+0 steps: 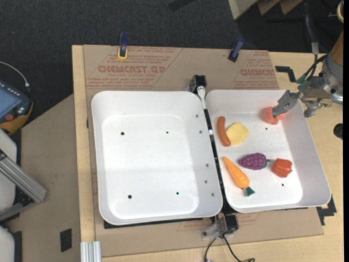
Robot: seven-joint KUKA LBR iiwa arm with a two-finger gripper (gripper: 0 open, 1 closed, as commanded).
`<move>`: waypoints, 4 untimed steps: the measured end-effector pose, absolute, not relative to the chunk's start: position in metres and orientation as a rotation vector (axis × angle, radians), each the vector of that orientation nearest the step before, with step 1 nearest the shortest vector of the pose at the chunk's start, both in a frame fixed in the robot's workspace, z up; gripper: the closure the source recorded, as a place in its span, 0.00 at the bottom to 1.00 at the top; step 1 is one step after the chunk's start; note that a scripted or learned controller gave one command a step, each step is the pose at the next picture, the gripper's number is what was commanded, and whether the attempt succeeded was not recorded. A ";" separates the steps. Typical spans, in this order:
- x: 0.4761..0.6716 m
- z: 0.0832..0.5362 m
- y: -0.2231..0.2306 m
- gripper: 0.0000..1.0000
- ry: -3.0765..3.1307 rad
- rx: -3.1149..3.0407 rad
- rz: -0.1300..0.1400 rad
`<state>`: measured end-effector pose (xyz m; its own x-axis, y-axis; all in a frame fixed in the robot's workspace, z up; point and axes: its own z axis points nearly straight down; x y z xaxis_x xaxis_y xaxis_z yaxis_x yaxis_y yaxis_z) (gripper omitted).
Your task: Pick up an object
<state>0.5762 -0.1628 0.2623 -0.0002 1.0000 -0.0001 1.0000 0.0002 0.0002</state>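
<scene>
The right bin [313, 146] holds several toy foods: an orange-red sausage [222, 131], a pale yellow chunk [238, 134], purple grapes [252, 160], a red pepper [281, 167] and a carrot [236, 173]. A small salmon-red piece [269, 115] lies near the bin's far edge. My gripper [298, 107] hangs over the bin's far right corner, open. Its left finger [283, 105] sits just right of the salmon-red piece, at its edge. Nothing lies between the fingers.
The left bin [98, 146] stands beside the right one on a brown board [163, 64]. Two clamps [122, 52] hold the board at the back. Cables run at the front edge [221, 231].
</scene>
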 end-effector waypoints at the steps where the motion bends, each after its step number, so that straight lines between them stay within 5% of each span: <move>1: 0.606 0.095 -0.109 0.00 2.236 2.225 -0.009; 2: 0.609 0.085 -0.092 0.00 2.224 2.221 -0.002; 3: 0.610 0.096 -0.092 1.00 2.220 2.222 0.001; 4: 0.665 0.192 -0.033 1.00 2.223 2.205 0.018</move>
